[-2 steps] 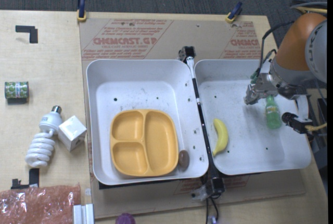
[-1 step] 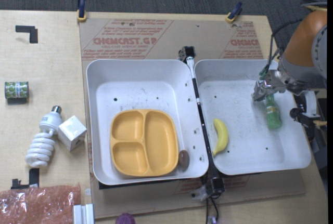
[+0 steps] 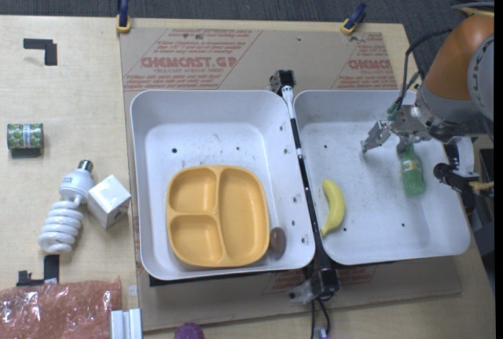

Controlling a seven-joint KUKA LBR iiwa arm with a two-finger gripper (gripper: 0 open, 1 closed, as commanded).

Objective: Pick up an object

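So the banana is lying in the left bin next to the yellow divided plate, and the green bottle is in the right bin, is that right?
Not quite. The camera view shows the banana in the right bin, near its left wall. The yellow divided plate sits in the left bin, and the green bottle is indeed in the right bin.

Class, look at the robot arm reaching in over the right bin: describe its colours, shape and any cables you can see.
The arm is rounded and bulky, grey with a broad orange band above the wrist. Black cables loop along its side. Its pincer is small, grey and metallic, with thin pointed fingers.
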